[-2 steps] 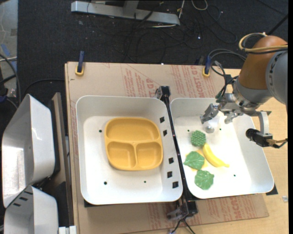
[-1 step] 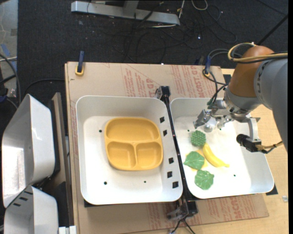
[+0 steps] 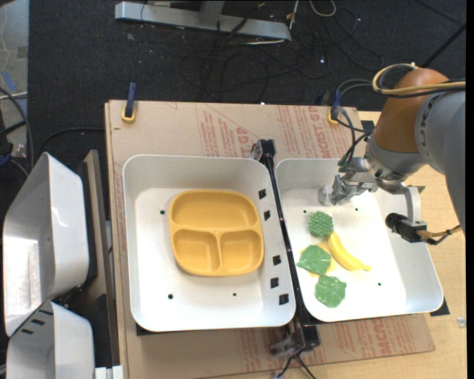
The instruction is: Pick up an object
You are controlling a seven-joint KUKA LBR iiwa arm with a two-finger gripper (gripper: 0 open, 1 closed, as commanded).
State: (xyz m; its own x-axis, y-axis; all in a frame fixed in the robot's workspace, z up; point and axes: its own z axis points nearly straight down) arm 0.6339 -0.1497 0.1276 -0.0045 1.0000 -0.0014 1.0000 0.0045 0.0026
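Camera view, from above at a slant. Two white bins side by side on a cardboard-covered bench (image 3: 222, 122). Left bin (image 3: 144, 244) holding a yellow divided plate (image 3: 216, 231), three compartments, flat on the floor near the middle. Right bin (image 3: 415, 285) holding four small things grouped toward its left half: a round green knobbly piece (image 3: 321, 223) at the top of the group, a yellow banana (image 3: 345, 253) just below and right of it, lying on a diagonal, a green leafy piece (image 3: 315, 260) touching or almost touching the banana's left side, and another green leafy piece (image 3: 330, 290) lowest, just under the first.

Grey arm (image 3: 437, 141) with orange band (image 3: 404, 111) entering from the right, wrist over the upper part of the right bin. Gripper (image 3: 335, 192) pointing down and left, hovering above the bin's upper left area, near the round green piece but apart from it. Nothing visible between the fingers; open or closed, cannot tell at this size. All four things lying on the bin floor, none lifted.

Black cables and a grey metal bar (image 3: 200, 21) on the dark floor beyond the bench. Spare white bins (image 3: 41, 222) stacked at the far left.
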